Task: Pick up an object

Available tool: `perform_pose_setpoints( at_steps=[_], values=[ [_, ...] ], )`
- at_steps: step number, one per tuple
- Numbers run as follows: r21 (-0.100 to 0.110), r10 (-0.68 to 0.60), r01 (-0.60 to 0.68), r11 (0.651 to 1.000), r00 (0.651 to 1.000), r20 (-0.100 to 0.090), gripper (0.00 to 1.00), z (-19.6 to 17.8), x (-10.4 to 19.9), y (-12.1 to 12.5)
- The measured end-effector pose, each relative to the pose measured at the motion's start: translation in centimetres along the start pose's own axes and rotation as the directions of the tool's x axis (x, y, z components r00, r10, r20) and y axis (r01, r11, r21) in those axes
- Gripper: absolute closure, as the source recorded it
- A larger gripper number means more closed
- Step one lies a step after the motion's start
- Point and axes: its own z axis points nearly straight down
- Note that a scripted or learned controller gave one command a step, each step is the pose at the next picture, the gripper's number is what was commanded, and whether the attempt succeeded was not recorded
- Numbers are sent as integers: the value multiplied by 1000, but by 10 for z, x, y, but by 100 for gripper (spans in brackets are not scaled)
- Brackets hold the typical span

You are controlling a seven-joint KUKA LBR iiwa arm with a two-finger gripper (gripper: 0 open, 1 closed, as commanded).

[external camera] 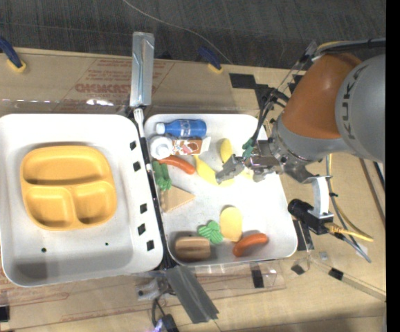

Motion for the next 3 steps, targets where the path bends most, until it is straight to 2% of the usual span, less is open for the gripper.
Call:
perform_pose_setpoints(
  at_steps=[1, 2, 3],
  values=[
    [-16, -145, 145, 989, 989, 5, 0, 126, 13, 29],
    [-1, -93, 93, 996, 996, 1, 0, 132, 25, 93],
    [18, 155, -155, 988, 988, 4, 0, 136, 34, 126]
  ],
)
